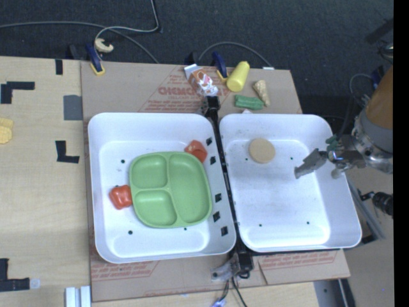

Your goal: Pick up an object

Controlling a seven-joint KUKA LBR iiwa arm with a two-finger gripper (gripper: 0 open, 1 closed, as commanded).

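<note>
Tan disc lies flat near the back of the right bin, alone on its floor, so I take it as my target. My gripper hangs over the bin's right side, near the disc but not touching it, holding nothing; whether its jaws stand open I cannot tell. I judge I should centre above the disc, descend straight, and close low across its thin edge
</note>
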